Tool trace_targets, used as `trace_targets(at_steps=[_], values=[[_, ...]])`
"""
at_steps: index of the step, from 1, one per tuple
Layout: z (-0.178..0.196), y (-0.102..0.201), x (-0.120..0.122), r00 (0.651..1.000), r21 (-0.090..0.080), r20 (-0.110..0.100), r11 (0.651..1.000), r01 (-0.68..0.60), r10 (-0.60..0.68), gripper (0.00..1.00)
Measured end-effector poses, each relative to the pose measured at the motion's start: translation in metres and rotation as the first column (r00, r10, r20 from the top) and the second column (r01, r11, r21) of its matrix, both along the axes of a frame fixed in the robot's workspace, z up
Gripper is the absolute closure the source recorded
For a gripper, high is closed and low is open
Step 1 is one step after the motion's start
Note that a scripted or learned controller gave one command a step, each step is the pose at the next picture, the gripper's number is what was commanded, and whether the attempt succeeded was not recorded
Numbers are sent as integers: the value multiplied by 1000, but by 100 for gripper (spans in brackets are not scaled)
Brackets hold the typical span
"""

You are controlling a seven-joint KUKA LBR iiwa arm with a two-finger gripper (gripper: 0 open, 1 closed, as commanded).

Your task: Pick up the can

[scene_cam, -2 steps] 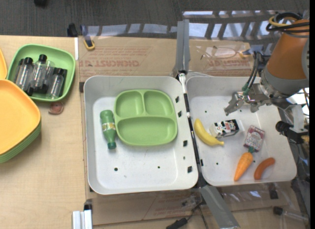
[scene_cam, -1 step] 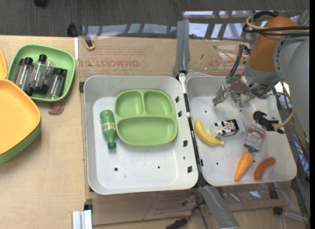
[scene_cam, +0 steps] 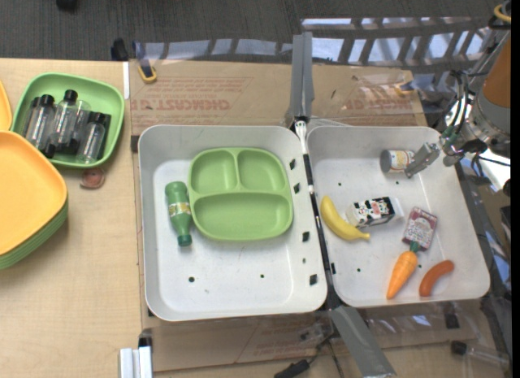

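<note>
The can (scene_cam: pixel 396 159) is small, with a pale label, and lies on its side near the far edge of the right bin (scene_cam: pixel 471 230). My gripper (scene_cam: pixel 422 160) reaches in from the right and sits low, right beside the can's right end. The view does not make clear whether it touches the can. The grey arm with its orange band (scene_cam: pixel 497 84) rises at the right edge.
The right bin also holds a banana (scene_cam: pixel 343 220), a black-and-white carton (scene_cam: pixel 374 211), a pink packet (scene_cam: pixel 420 228), a carrot (scene_cam: pixel 401 273) and a red sausage-shaped item (scene_cam: pixel 436 278). In the left bin are a green divided plate (scene_cam: pixel 241 193) and a green bottle (scene_cam: pixel 179 213).
</note>
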State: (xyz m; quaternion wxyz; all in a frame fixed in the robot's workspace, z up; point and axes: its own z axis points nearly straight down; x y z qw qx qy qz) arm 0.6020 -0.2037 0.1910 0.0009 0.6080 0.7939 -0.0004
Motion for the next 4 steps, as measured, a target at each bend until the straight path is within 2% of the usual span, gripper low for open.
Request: trace_targets(at_steps=[1, 2, 3, 4], values=[[-79, 64, 47, 997, 1, 1, 997, -83, 83, 0], [-94, 13, 3, 998, 1, 0, 998, -63, 63, 0], [-84, 12, 3, 998, 0, 2, 998, -59, 59, 100], [-100, 34, -75, 1000, 2, -3, 1000, 9, -9, 100]])
